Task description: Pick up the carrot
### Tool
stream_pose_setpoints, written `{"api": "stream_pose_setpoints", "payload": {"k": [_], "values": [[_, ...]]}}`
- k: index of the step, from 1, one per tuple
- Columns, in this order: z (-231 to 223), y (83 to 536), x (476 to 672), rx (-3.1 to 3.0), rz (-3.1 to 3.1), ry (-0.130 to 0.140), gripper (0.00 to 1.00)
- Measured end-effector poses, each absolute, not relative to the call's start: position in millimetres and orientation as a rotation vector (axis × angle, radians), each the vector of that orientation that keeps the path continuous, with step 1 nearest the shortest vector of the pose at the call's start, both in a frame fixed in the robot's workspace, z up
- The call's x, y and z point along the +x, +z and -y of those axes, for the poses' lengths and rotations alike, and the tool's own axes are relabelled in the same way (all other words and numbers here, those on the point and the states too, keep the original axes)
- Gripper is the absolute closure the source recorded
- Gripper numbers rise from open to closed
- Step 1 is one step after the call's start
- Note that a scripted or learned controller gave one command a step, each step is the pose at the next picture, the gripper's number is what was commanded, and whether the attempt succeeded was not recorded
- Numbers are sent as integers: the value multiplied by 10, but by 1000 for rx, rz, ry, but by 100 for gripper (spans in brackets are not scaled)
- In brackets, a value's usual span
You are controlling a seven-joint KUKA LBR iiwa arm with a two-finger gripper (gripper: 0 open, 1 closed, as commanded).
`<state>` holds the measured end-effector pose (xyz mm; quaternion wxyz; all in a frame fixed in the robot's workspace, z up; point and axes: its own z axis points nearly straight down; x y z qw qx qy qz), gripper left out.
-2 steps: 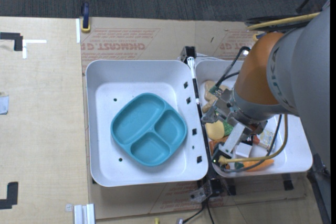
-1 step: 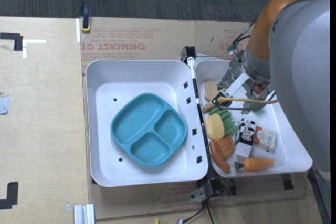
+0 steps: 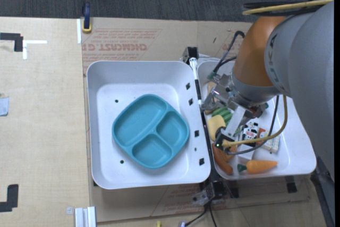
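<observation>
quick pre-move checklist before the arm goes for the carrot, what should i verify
1. Carrot in view, lying near the front of the right bin: ok.
2. Gripper over the right bin: ok.
3. Gripper above the carrot: not ok, it sits to the camera's left of it.
4. Finger state: cannot tell.
5. Clutter beside the carrot: not ok, other items crowd it.
6. Blue tray in the left bin, out of the path: ok.

Bright, even overhead light; soft shadows inside the bins; near arm looks perhaps slightly blurred.

We can make out red print on the cardboard sheet [image 3: 122, 42] behind the left bin, upside down and too blurred to read reliably.
</observation>
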<state>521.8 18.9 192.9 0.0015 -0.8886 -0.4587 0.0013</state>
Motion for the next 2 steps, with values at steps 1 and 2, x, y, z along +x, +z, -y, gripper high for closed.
{"api": "stream_pose_setpoints", "payload": {"k": [1,2], "values": [[-186,1903,5211,-2789,1440,12,0],[-185,1903,5211,-2789,1440,12,0]]}}
